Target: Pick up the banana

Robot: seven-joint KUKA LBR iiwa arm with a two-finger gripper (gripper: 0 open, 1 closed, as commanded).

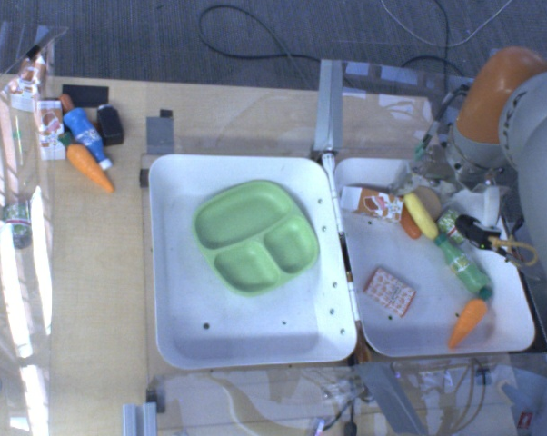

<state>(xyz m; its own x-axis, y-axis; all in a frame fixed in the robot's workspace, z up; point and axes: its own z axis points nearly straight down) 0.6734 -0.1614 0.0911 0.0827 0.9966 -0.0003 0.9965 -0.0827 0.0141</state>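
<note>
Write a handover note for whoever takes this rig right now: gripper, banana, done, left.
Gripper: low over the back of the right bin, near the banana; grip state can't be read.
Banana: lying in the right bin, between the milk carton and the green bottle.
Green plate: in the left bin.
Done: arm is at the right bin.
Left: grasp and lift the banana.

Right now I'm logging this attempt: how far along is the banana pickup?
Done: the arm has reached over the right bin, its gripper near the banana. In hand: nothing visibly; the banana lies on the bin floor beside the green bottle and a carton. Left: closing on it and lifting it.
</note>
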